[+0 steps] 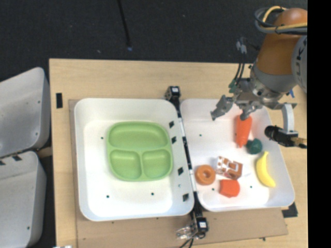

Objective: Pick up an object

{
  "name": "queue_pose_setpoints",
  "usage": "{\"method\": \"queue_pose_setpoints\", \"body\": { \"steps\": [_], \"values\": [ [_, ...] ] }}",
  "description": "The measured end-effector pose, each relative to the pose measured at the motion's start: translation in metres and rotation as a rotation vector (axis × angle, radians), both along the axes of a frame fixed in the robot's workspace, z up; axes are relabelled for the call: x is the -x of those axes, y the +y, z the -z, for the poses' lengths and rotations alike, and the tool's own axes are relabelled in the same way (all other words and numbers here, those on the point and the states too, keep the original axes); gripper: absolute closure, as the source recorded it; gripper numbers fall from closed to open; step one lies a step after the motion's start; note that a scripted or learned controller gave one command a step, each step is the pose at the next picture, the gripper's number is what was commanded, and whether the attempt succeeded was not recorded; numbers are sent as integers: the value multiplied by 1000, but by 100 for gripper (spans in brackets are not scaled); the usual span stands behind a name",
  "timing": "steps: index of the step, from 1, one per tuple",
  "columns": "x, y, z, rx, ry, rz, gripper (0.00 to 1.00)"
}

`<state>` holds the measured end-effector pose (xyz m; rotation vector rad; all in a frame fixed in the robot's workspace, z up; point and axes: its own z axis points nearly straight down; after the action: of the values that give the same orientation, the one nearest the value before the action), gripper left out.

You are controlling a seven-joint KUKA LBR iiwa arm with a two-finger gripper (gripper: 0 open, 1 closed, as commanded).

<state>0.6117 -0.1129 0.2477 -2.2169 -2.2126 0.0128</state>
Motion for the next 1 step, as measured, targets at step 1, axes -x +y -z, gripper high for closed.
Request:
{"method": "queue_pose_setpoints", "body": {
  "steps": [1],
  "values": [
    [-2,0,-8,1,-14,-2,0]
  ]
}}
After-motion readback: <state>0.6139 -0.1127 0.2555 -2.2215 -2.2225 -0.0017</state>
